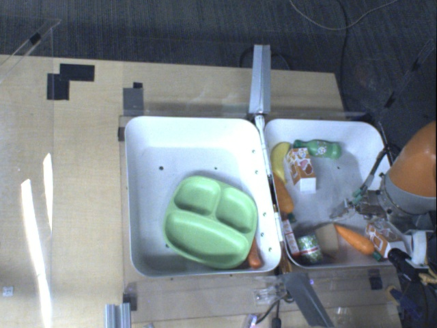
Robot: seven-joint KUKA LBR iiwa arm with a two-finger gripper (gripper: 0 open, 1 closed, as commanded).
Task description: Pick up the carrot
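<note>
The carrot is orange and tapered. It lies near the front wall of the right bin, pointing to the left. My gripper hangs at the bin's right side, just behind the carrot and a little above it. The grey wrist and the orange band rise to its right. Nothing is visibly caught in the gripper. A second orange, carrot-like piece lies along the right bin's left wall, and an orange tip peeks out from under the green plate in the left bin.
The right bin also holds a banana, a green bottle, a small carton, a can and a brown lump. A printed packet lies by the carrot's thick end. A green divided plate sits in the left bin.
</note>
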